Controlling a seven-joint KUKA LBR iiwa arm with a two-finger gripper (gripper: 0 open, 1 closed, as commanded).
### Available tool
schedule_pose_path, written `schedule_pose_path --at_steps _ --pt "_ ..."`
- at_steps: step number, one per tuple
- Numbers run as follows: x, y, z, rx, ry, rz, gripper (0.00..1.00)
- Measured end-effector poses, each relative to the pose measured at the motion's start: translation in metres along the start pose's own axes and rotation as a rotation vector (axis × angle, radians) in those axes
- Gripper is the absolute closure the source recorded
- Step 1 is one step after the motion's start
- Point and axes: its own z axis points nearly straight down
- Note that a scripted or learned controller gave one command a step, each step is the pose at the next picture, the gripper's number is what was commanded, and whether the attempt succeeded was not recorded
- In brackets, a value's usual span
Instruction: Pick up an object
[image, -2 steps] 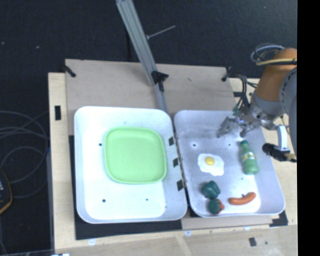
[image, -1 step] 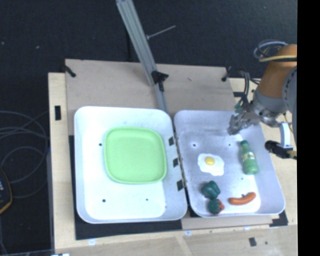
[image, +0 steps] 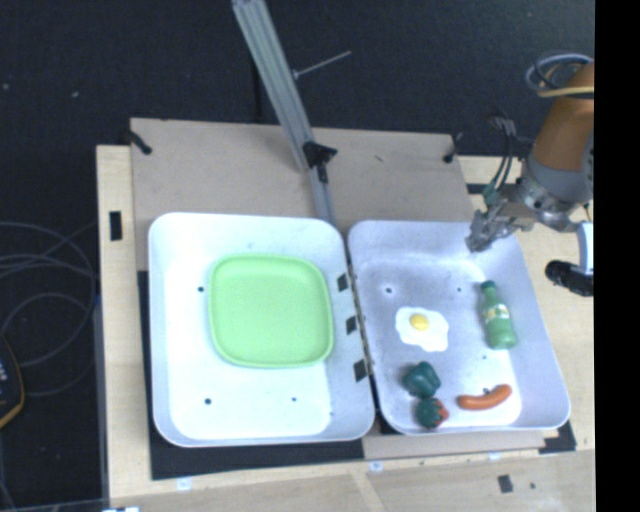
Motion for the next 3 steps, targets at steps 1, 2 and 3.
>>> schedule_pose_path --at_steps 1,2,3 --pt "0.001 0.005 -0.044 0.0 0.0 0.0 1.0" --pt "0.0 0.005 -0.068 0.002 0.001 0.0 1.0" --pt "0.039 -0.008 -0.068 0.004 0.0 -0.001 1.0"
